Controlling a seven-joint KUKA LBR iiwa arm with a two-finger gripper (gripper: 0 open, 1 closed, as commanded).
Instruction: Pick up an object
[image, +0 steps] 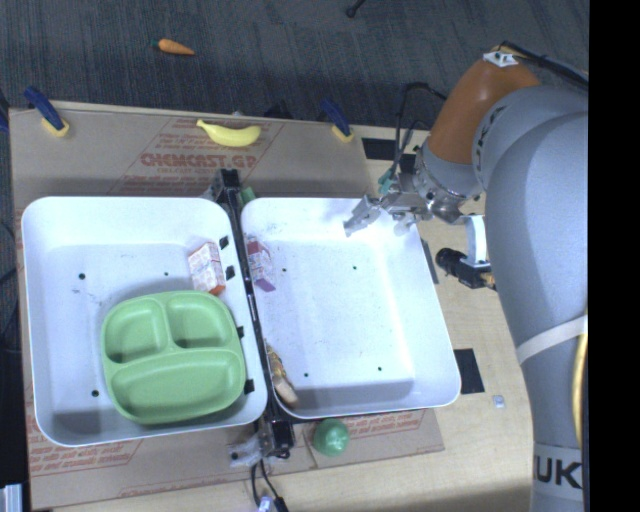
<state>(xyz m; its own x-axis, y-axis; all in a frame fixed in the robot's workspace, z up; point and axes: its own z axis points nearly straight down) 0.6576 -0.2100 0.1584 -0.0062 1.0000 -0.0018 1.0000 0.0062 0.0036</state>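
Note:
My gripper (380, 222) hangs over the far right corner of the right bin (420, 330), open, with nothing between its fingers. A small red and white packet (258, 262) lies against the right bin's left wall. A tan object (281, 385) rests in that bin's near left corner. In the left bin (50, 300) sit a green divided plate (175, 355) and a small red and white carton (206, 267) just behind it. All of these lie well to the left of the gripper.
A yellow banana (230, 132) lies on the cardboard behind the bins. A green ball (331, 436) sits on the bench in front of the right bin. Blue clamps (46, 110) hold the cardboard's far edge. An orange carrot (176, 46) lies on the floor.

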